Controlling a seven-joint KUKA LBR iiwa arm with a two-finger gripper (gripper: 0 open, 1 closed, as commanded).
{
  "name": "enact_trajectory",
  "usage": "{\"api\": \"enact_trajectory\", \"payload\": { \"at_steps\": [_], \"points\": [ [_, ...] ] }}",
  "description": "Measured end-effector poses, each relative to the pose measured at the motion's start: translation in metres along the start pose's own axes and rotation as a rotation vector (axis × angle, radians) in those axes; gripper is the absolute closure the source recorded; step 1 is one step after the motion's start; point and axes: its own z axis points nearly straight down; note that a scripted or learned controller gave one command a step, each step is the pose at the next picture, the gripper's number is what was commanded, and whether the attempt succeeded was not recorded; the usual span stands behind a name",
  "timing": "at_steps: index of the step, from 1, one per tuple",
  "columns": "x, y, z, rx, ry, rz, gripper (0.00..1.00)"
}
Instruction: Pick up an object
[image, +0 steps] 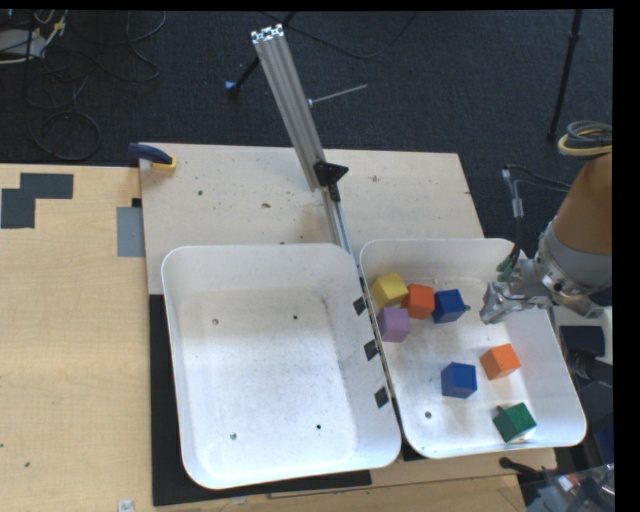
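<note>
Seven small cubes sit in the right-hand shallow white bin (560, 425): a yellow cube (389, 289), a purple cube (395, 323) just below it, a red-orange cube (421, 300) and a dark blue cube (449, 305) in a cluster near the divider, then a second blue cube (459, 380), an orange cube (500, 361) and a green cube (515, 421) spread toward the near corner. The left-hand white bin (180, 290) lies alongside, touching at the middle rail.

The grey arm's two-finger gripper (497, 303) hangs over the right bin, just to the right of the dark blue cube and above the orange one. Nothing is between its tips, and from here I cannot tell how wide they stand (the metal blurs against the white plastic).

So I would judge this the approach step: no cube is lifted yet. The nearest candidates look to be the dark blue cube and the orange cube. The next move calls for centring over one of them, squaring to its faces, descending and closing; the clustered cubes look the harder choice, since neighbours crowd them.
</note>
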Motion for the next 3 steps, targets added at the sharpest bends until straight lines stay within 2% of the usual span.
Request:
{"api": "enact_trajectory", "payload": {
  "at_steps": [1,2,3],
  "points": [
    [-0.001,0.0,-0.008,0.004,0.001,0.001,1.0],
    [0.051,-0.001,-0.019,0.006,0.004,-0.004,1.0],
    [0.097,-0.013,-0.023,0.008,0.004,-0.002,1.0]
  ]
}}
